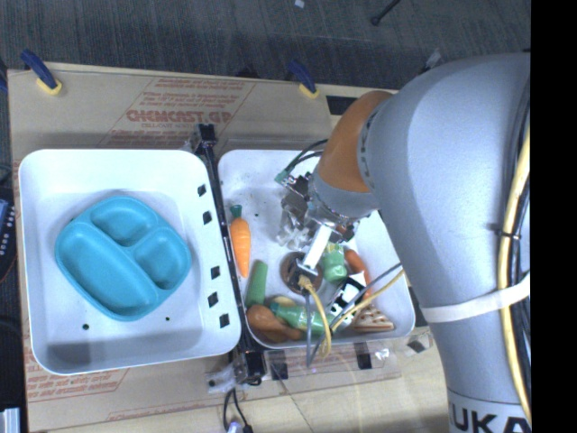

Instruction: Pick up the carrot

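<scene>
While the carrot is lying against the right bin's left wall, you are seeing the gripper hanging apart from it over the toy food pile; its grasp is unreadable. A blue divided plate is sitting in the left bin.

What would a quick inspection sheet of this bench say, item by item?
Surface: brown board bearing two white bins.
Job's things: carrot lying along the right bin's left wall, untouched.
Clutter: blue divided plate in the left bin; toy foods heaped at the right bin's near end.
Grippers: gripper low over the heap, right of the carrot.
Cables: yellow and black wires by the wrist.
Surroundings: dark carpet; blue clamps.
</scene>
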`<move>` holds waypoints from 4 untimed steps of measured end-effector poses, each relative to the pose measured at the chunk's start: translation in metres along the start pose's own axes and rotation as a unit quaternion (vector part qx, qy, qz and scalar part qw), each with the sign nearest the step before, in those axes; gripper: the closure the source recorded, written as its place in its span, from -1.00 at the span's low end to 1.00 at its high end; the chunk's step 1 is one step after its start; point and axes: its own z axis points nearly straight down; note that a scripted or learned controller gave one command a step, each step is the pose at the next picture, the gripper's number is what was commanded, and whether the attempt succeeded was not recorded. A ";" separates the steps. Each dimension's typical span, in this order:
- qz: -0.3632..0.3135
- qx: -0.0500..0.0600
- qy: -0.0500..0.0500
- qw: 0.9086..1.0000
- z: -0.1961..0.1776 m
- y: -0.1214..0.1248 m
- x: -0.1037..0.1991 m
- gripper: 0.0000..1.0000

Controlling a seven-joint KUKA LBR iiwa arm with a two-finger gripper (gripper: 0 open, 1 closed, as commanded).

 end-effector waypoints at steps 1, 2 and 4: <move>0.006 -0.003 0.001 1.000 -0.089 -0.046 0.049 1.00; -0.038 -0.004 -0.001 0.999 -0.152 -0.050 0.124 1.00; 0.083 -0.002 -0.004 0.997 -0.156 -0.159 0.091 1.00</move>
